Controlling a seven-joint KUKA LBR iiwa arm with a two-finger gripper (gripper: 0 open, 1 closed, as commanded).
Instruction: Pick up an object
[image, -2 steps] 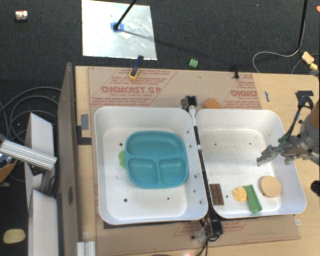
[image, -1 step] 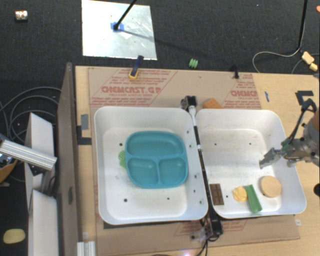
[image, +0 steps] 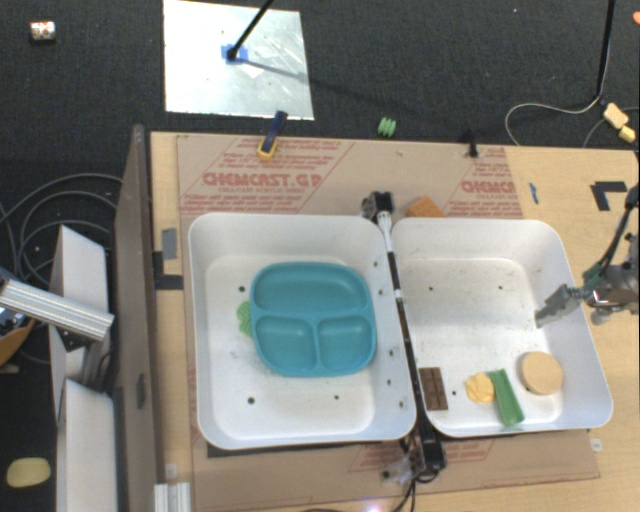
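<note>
Hovering claw (image: 552, 305) over right bin (image: 470, 240) (near rim).

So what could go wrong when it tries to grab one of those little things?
The yellow piece, green stick and tan disc lie crowded together, so the gripper might nudge a neighbour or pinch two. They also sit close to the right bin front wall, which could block a finger.

Dark carpet floor (image: 80, 90) surrounds a tan wooden bench (image: 560, 185).
</note>
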